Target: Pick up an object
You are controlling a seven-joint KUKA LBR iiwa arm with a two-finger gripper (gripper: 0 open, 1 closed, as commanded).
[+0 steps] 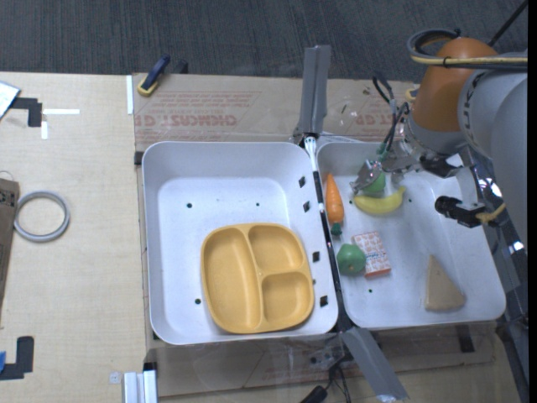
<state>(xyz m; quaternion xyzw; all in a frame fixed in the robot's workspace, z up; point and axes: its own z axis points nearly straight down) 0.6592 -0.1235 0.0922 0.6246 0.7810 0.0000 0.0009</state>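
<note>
You see the gripper low in the right bin, right over the banana and perhaps touching it — whether its jaws are open or shut, you cannot tell. Carrot, lime, carton and wedge lie nearby — the yellow tray sits in the left bin.

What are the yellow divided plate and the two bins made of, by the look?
Divided plate: likely moulded plastic, matte mustard yellow, with rounded ridges and soft sheen. Left bin and right bin: probably thin formed plastic, white and semi-gloss, with rounded corners and small dark holes in the left one's floor. Neither can be confirmed by sight.
</note>
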